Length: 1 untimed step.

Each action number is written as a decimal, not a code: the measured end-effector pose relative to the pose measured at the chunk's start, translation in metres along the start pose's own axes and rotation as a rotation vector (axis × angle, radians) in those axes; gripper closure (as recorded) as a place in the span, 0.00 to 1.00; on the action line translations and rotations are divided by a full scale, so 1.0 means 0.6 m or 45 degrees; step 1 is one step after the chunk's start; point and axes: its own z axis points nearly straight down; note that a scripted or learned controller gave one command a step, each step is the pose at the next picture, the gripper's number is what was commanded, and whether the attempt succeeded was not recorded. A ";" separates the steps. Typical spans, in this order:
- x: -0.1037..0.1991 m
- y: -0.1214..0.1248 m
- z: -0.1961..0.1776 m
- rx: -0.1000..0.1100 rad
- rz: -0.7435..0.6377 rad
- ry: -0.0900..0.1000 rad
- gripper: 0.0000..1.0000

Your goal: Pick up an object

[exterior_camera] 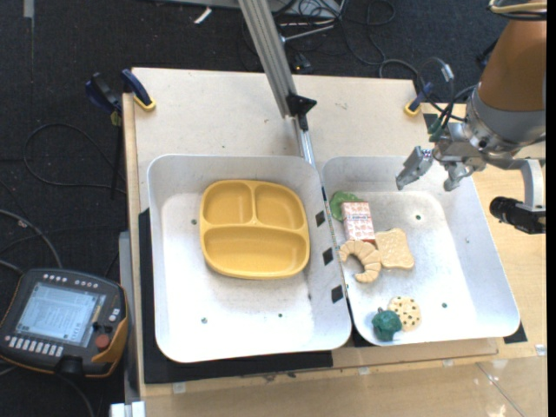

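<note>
Open gripper (pixel 434 174) above right bin (pixel 486 259) (nothing between fingers)

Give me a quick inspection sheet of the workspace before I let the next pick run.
Surface: bench bears two white bins, left bin, right bin.
Job's things: in right bin, pink carton, croissant, toast, green piece, cookie, broccoli.
Clutter: yellow divided tray in left bin.
Gripper: gripper open above right bin's far edge, holding nothing.
Cables: loose cables on floor beyond bench.
Surroundings: teach pendant on dark floor at left.
</note>
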 end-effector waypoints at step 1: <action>0.000 0.000 0.000 0.001 0.000 0.000 0.00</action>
